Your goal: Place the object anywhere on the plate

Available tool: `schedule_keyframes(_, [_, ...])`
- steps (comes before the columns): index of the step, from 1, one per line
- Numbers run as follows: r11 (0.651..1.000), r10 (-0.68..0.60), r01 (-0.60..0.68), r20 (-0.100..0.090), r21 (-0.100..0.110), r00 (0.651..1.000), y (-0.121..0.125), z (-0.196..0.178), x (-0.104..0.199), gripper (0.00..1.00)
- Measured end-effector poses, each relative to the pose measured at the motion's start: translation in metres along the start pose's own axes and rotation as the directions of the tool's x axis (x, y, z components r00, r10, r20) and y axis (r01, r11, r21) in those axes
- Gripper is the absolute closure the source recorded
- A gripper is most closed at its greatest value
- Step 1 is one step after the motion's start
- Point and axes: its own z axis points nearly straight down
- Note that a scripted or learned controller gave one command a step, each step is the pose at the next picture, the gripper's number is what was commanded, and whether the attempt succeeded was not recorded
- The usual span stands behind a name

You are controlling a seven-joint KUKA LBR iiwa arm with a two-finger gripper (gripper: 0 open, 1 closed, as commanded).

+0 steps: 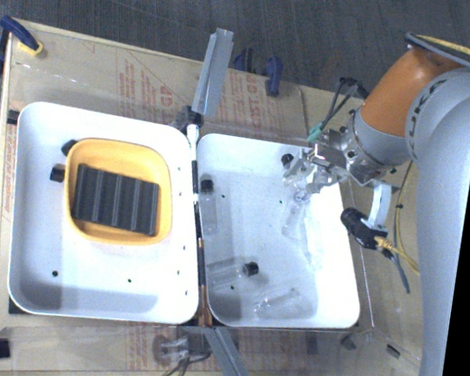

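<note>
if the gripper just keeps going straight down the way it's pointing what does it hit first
Probably the white floor of the right bin. The gripper points down over that bin's upper part, and nothing solid clearly shows beneath it, though faint clear items lie nearby and depth is hard to judge.

Two white bins [20, 282] sit side by side on a wooden bench [104, 67].

We see a pale wooden counter [103, 75] across the frame, bearing two shallow white bins: the left bin [21, 273] at centre left, the right bin [332, 302] touching it at centre right.
</note>
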Motion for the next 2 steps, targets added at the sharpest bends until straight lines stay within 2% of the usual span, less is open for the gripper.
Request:
schedule_keyframes(1, [0.966, -0.258, 0.258, 0.002, 0.001, 0.966, -0.009, -0.002, 0.062, 1.00])
schedule_keyframes(2, [0.856, -0.517, 0.517, 0.002, 0.002, 0.856, -0.023, 0.007, 0.138, 1.00])
